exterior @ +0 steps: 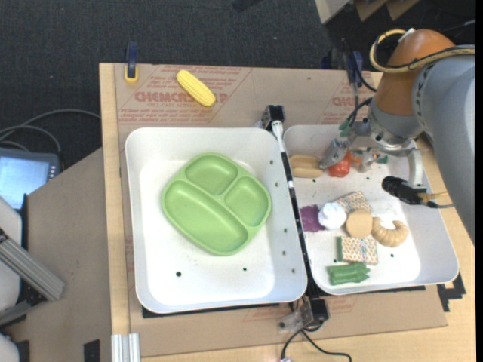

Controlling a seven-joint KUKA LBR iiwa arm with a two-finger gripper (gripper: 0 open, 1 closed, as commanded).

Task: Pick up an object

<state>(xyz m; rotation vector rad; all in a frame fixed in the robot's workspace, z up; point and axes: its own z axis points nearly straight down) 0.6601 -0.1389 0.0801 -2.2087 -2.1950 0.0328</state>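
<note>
Camera view shows the claw [341, 155] low in the right shallow white bin [438, 247], touching a small red round toy [339, 167]; whether its grip is apart or together, I cannot tell

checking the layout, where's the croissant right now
The croissant lies in the right bin, toward its right side, touching the round cookie on its left. The cracker sits just below and to the left.
</note>
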